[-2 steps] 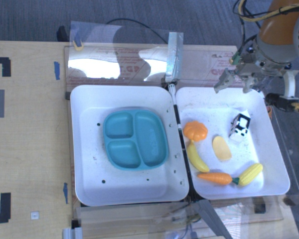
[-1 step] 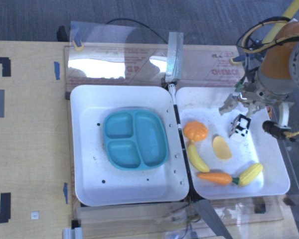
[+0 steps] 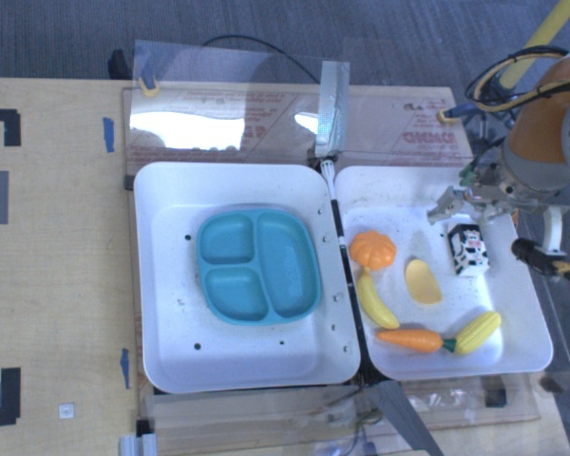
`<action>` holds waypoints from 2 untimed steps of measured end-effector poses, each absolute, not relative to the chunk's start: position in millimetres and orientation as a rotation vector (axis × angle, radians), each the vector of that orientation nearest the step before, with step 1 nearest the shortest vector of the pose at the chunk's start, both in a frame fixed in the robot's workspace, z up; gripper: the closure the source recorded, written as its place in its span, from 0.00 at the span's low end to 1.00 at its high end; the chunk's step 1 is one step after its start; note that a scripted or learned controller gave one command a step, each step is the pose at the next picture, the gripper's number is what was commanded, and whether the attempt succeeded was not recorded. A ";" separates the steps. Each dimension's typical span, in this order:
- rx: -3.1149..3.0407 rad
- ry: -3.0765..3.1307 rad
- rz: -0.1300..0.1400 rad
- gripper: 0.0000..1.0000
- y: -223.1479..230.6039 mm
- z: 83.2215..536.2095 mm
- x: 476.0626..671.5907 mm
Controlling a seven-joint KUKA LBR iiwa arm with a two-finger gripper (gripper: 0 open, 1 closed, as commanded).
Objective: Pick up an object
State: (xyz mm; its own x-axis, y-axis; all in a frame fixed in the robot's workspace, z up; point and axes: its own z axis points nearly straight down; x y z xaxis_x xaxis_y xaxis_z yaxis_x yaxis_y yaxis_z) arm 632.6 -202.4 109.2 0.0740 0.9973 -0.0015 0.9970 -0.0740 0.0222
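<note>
Two-finger gripper (image 3: 467,218), spread unclear, over small black-and-white cow-print block (image 3: 468,251) at right bin's two o'clock; looks light, rigid; pinch flat sides.

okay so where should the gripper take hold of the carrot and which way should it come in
Probably at the carrot's thick orange middle, from straight above, fingers closing across its width. It lies flat and level along the right bin's near wall, its green tip touching the corn and the banana close at the other end, so the ends look crowded.
</note>
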 end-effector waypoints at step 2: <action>2.350 2.069 0.015 1.00 -159.0 199.4 654.4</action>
